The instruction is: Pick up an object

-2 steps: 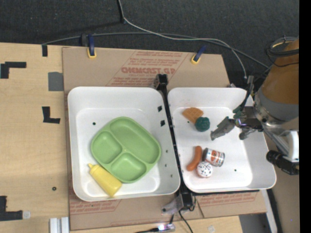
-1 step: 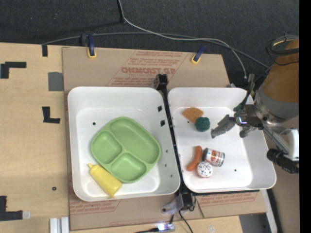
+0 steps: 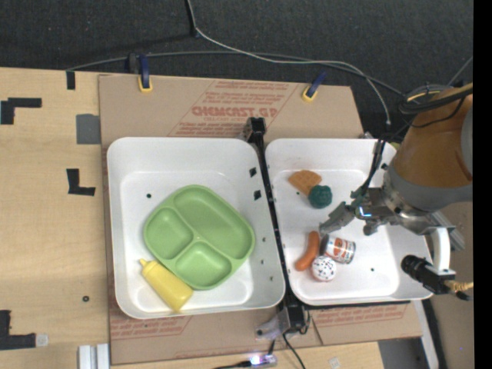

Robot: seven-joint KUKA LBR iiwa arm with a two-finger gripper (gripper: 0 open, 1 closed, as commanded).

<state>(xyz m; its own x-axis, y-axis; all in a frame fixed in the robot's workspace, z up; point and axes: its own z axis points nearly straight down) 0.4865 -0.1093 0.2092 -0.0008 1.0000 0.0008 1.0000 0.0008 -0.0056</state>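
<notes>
Two white bins (image 3: 123, 175) on cardboard-topped bench.
Gripper (image 3: 355, 220) hovering spread open, empty, just above small can (image 3: 339, 249), seemingly lining up a grab.

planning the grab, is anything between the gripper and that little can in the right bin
Nothing visible does. The gripper hangs just above the can, with bare bin floor between them. The orange sausage and the dotted white ball crowd the can's left and lower sides.

Right bin (image 3: 384, 287): small red-and-white can (image 3: 339, 249) on its side, beside orange sausage (image 3: 307, 251), white dotted ball (image 3: 324, 269); green ball (image 3: 320, 196), tan wedge (image 3: 304, 180) farther back.
</notes>
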